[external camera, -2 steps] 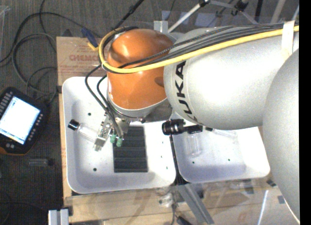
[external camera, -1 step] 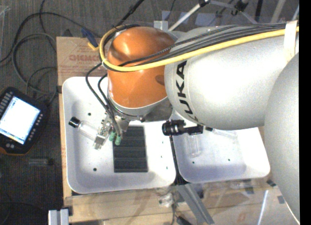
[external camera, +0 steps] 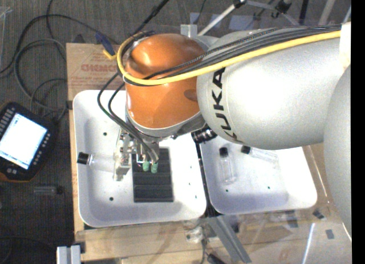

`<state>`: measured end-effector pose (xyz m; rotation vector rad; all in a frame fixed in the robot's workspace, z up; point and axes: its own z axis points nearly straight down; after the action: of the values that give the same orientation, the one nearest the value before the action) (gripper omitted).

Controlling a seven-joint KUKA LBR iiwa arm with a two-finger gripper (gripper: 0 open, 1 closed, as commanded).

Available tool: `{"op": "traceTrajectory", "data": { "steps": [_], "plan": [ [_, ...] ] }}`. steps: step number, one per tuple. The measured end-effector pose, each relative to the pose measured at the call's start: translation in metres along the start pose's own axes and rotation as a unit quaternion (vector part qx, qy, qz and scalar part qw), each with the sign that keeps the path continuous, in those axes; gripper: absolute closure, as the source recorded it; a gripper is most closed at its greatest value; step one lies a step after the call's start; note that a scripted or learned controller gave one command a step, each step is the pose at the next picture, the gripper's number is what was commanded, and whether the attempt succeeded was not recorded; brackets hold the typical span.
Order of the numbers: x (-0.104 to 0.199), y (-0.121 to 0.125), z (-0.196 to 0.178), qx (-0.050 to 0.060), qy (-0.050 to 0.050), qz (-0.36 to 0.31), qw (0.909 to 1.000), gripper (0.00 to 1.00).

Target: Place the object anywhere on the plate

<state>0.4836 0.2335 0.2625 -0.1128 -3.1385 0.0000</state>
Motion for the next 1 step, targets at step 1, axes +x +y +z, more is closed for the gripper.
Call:
{"op": "traceTrajectory", "data": {
  "steps": [1],
  "plan": [
    [-0.0011, -0.0009, -0.1464, 0.0, -0.002, -0.059, 0.9983, 1.0]
  ]
}}
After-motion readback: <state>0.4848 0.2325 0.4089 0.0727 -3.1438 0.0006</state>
